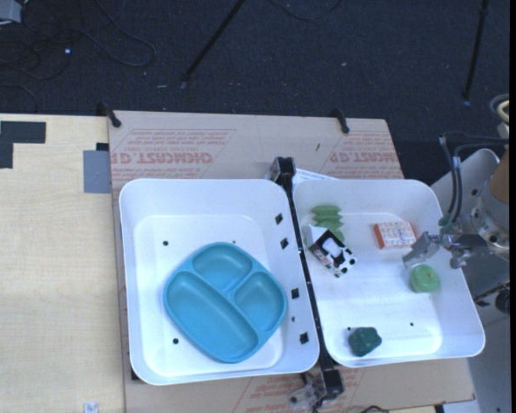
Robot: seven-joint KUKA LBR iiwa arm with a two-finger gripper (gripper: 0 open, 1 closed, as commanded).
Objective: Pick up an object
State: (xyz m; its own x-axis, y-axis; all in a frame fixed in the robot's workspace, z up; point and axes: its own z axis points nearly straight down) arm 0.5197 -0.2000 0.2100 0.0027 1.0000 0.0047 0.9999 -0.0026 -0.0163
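A: Gripper sits at the right bin's right side, just above the light green round piece. Can't tell if the claw is parted or closed.

B: Then center over it and drop straight down. It's small, flattish, pale green, near the right wall.

Upside-down red print on the cardboard sheet stays unreadable.
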